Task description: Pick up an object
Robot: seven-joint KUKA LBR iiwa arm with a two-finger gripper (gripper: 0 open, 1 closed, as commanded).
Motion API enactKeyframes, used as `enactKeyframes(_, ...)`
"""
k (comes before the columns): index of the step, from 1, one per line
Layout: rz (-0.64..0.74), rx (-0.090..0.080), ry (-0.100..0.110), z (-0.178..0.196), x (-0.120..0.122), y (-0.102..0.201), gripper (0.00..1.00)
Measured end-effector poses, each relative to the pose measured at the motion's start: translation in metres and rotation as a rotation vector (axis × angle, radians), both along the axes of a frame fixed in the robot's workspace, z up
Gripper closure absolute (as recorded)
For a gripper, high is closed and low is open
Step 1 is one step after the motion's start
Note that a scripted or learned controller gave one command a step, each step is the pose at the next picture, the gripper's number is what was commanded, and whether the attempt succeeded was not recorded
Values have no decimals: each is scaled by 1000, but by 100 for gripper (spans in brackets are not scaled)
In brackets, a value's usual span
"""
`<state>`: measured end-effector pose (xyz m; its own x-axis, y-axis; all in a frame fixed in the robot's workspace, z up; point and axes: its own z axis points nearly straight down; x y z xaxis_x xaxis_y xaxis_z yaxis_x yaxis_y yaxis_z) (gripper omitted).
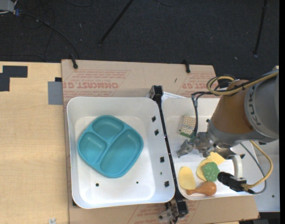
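right bin: far side under arm | tool: fingers unclear

Relative to the divider, the left bin is largely taken up by a teal plate; the right bin's near corner is crowded by toys and blocked by the arm.
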<state>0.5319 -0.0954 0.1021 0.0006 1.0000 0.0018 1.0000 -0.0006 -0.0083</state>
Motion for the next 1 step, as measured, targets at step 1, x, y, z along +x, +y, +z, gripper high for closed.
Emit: enactKeyframes(1, -6, 0, -1, 13, 0, -2, 100)
